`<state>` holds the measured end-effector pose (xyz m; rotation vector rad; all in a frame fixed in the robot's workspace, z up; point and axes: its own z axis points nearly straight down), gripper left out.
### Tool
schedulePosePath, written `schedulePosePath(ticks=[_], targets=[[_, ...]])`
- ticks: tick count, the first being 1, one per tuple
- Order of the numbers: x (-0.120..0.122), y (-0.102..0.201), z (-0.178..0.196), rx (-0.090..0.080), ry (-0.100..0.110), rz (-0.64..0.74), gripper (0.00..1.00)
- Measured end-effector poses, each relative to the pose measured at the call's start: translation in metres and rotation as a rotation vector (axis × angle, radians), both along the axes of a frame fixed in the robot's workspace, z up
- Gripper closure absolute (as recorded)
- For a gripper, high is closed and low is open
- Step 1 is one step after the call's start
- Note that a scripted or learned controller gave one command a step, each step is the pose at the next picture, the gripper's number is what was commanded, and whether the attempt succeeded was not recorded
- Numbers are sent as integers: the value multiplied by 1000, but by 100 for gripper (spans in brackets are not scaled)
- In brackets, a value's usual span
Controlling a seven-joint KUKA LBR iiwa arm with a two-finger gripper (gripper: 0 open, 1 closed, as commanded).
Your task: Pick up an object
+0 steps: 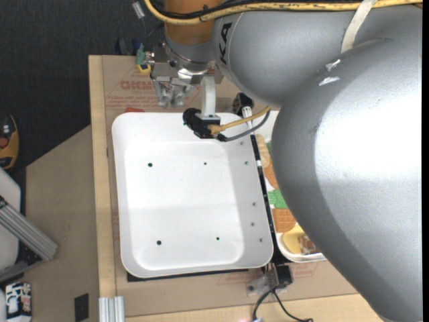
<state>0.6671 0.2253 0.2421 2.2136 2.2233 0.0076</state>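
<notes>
The gripper (171, 96) hung past the far rim of the left bin (127, 180); its grip could not be told. Objects (281, 210) lay well apart, in the right bin beneath the arm (335, 113).

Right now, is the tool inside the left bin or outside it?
Outside: the tool hangs over the cardboard beyond the far rim of the left bin.

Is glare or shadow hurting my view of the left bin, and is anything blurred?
Camera view: the left bin is evenly lit, with a soft shadow across its lower half and no harsh glare; the arm looms large and soft-focused at right, covering most of the right bin.
</notes>
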Motion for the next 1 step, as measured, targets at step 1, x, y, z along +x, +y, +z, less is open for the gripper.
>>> schedulePosePath(ticks=[1], targets=[[0,1,11,0,-3,2,100]])
